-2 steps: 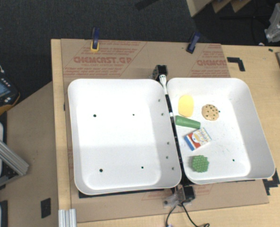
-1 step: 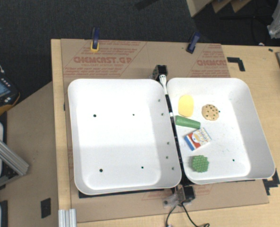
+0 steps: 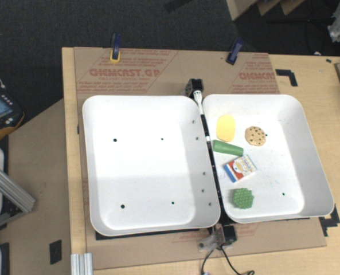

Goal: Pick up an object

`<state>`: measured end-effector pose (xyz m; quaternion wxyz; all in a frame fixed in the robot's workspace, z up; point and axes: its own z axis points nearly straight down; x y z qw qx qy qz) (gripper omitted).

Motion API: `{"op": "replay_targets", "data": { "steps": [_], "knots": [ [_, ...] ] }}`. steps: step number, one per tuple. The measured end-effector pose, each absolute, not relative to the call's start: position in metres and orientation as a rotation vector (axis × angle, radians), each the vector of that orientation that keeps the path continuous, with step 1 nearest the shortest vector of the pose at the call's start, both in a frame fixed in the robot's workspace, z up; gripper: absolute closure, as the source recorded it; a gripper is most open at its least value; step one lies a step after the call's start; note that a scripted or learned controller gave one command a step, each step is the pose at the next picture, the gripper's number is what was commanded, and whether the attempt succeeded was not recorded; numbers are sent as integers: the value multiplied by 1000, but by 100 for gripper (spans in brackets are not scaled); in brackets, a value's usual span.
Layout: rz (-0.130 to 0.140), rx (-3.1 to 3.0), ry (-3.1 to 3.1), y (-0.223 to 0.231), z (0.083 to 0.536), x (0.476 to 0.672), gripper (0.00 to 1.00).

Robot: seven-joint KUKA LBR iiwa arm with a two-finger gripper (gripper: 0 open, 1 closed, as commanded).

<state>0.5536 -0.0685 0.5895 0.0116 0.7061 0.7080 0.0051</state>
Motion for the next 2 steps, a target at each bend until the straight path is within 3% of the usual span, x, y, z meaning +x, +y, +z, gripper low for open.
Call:
{"op": "replay_targets", "data": {
  "steps": [2],
  "knots": [
    [23,2195,2202,-68,611,555,100]
  ]
}}
